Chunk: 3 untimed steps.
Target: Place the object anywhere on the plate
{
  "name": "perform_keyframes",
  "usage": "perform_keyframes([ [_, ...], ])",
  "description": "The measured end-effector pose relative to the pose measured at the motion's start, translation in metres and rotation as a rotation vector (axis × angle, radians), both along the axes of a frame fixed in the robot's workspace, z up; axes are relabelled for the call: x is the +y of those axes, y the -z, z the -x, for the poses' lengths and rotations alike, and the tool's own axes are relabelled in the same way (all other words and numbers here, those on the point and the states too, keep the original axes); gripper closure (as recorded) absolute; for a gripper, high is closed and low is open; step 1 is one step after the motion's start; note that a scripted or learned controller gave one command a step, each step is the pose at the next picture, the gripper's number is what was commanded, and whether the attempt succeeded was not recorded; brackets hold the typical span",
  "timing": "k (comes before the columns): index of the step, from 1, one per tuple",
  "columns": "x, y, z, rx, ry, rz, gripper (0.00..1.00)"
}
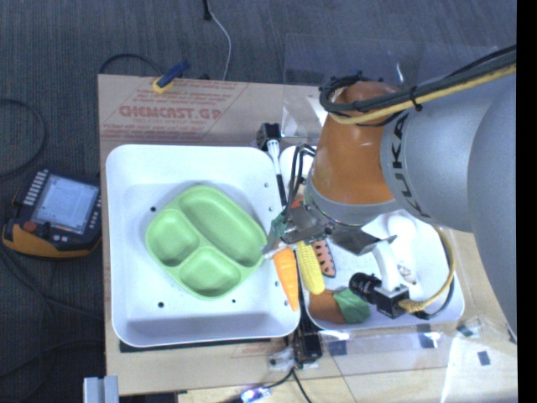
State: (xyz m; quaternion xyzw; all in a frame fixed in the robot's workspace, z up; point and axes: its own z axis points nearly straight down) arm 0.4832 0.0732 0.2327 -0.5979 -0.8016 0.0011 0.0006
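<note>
My gripper (pixel 285 229) is low at the wall between the two bins, and I cannot tell if it holds anything.

My wrist covers it from above. The toy carrot (pixel 288 277) and the corn cob (pixel 309 265) lie just under it at the left rim of the right bin (pixel 436 309), and I judge one of them is the object. The green plate (pixel 205 240) waits in the left bin (pixel 126 250), near. I judge the pick is in hand; next comes a lift clear of the wall, then a short carry left over the plate.
</note>
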Motion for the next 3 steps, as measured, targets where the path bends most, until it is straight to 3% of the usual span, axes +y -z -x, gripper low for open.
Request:
perform_keyframes([
  [1,0.046,-0.014,-0.009,0.002,0.296,0.004,1.0],
  [2,0.084,-0.068,-0.066,-0.004,0.327,0.002,1.0],
  [3,0.083,-0.066,-0.065,0.0,0.328,0.006,0.0],
])
